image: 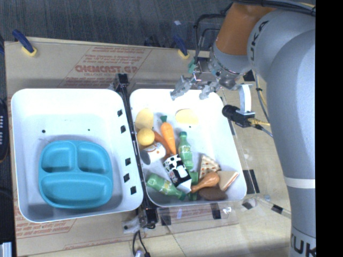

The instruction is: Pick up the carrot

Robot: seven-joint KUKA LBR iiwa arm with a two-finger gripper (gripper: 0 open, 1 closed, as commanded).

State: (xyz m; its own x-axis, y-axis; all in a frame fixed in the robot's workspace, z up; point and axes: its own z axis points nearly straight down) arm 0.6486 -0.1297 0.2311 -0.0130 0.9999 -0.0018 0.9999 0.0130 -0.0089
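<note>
Though small, orange carrot [168,136] with green top.

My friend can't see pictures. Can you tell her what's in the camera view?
A robot arm's gripper, fingers open, hovers over the far edge of the right bin, above an orange carrot lying among toy food. The left bin holds a blue divided tray.
</note>
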